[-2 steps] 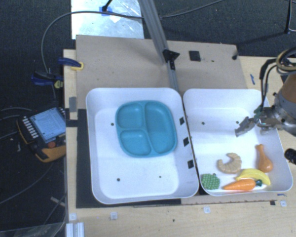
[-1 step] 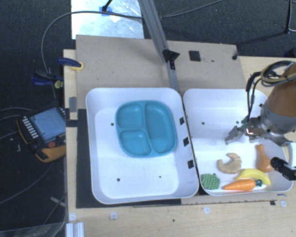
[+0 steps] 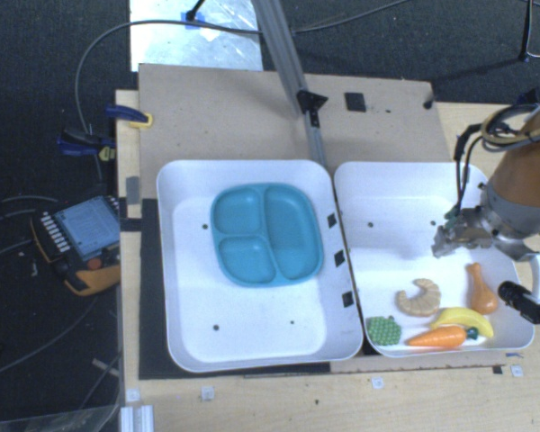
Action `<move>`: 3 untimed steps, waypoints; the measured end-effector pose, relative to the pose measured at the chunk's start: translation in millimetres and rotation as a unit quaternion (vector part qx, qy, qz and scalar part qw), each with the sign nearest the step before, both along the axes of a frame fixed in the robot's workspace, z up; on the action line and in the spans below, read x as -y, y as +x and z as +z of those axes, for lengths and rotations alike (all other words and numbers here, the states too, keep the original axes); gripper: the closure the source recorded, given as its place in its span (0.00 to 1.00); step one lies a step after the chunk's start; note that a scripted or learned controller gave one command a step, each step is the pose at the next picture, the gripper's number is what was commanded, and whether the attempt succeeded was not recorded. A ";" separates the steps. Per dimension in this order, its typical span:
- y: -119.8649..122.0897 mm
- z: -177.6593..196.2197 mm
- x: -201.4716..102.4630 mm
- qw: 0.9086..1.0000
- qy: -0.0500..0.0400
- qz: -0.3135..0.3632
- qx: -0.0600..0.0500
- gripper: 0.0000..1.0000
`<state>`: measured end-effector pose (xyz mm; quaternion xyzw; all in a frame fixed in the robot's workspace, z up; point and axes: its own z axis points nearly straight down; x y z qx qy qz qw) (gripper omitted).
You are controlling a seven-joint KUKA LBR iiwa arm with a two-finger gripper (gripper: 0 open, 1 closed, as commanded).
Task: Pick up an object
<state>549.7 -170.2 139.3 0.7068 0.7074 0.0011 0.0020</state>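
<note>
A table seen from above at a slant carries two shallow white bins side by side. All places below are given relative to the right bin [image 3: 387,205].

To its left, touching along the shared edge, sits the left bin [image 3: 184,322], which holds a blue divided plate [image 3: 267,233] with three compartments, lying flat.

Inside the right bin, toy foods cluster in its near corner. Going left to right: a small green bumpy piece [image 3: 383,331], perhaps broccoli, lies at the near-left corner; a tan croissant [image 3: 420,297] lies just beyond it toward the bin's middle; an orange carrot [image 3: 436,337] lies along the near rim; a yellow banana [image 3: 465,318] lies touching the carrot's far side; and an orange-brown drumstick [image 3: 480,288] stands slantwise near the right wall.

These pieces look like light, hollow, rigid plastic with smooth, likely slippery skins, not fragile. The drumstick seems best taken across its narrow shaft, the carrot or banana across the middle, the croissant across its arched centre.

The gripper [image 3: 455,234] hangs over the right half of the bin, beneath the grey and orange arm [image 3: 526,183]. Whether the fingers are open or closed cannot be told; nothing is visibly between them. The drumstick is the nearest piece, just nearer the camera than the gripper, and the croissant lies a little further off, to the left.
</note>
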 end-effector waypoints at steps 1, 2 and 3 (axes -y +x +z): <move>0.5 63.1 6.3 1.000 -0.001 0.002 0.002 1.00; 2.2 108.8 0.2 1.000 0.000 0.003 0.001 1.00; 3.5 127.4 0.2 1.000 0.000 0.003 0.000 1.00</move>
